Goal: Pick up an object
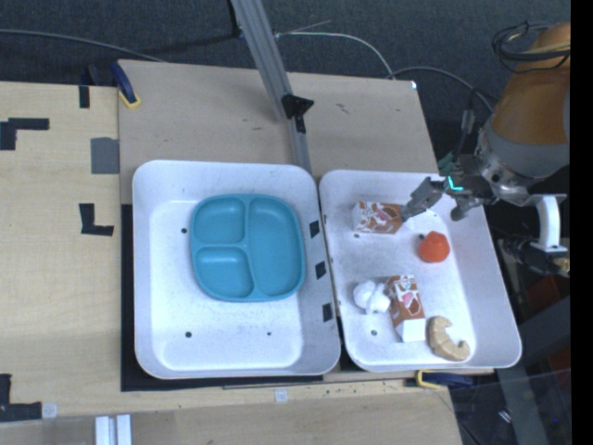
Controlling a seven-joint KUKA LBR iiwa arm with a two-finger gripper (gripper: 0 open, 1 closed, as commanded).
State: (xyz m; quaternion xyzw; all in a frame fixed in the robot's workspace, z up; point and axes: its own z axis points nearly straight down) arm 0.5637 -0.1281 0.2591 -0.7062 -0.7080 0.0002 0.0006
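The right bin (491, 276) holds a red-and-white packet (377, 217) near its back, a small red tomato-like ball (433, 247), a white crumpled piece (371, 297), a brown-and-white carton (405, 308) and a tan croissant-shaped piece (448, 339). My gripper (441, 199) hangs above the bin's back right part, its fingers spread apart with nothing between them. One finger (424, 197) is just right of the packet, and the red ball lies below the gripper in the view.
The left bin (157, 276) carries a blue divided plate (248, 247). A grey metal post (269, 54) slants over the bench behind the bins. The grey and orange arm (533, 109) fills the right side.
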